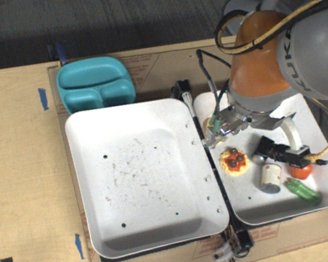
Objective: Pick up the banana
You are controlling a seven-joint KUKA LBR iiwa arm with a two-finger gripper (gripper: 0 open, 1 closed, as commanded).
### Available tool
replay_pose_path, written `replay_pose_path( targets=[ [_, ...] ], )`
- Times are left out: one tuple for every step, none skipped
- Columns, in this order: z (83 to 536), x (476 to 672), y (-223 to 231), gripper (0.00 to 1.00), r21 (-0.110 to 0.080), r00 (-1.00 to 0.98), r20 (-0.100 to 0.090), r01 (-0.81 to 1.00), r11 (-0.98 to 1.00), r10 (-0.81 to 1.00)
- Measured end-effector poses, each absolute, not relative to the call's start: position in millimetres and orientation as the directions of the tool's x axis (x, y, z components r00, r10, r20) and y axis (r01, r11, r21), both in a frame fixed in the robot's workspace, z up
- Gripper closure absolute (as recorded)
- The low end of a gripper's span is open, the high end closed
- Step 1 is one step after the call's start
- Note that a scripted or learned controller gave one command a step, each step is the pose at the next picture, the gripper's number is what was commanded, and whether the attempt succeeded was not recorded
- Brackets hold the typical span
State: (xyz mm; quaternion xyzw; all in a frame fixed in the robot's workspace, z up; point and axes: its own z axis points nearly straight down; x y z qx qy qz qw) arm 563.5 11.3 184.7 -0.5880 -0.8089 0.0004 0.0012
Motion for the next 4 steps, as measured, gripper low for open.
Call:
replay_pose_path(
  targets=[
    [195, 564.5, 11, 1.00, 0.001, -0.308, 0.001, 0.951, 0.308, 0.951],
    [185, 480.8, 11, 1.00, -0.002, -0.536, 0.002, 0.844, 0.536, 0.844],
    [184, 479.3, 60, 1.00, 0.001, -0.342, 0.000, 0.940, 0.342, 0.940],
    [87, 481.6, 112, 1.00, 0.001, -0.621, 0.002, 0.784, 0.621, 0.784]
  ],
)
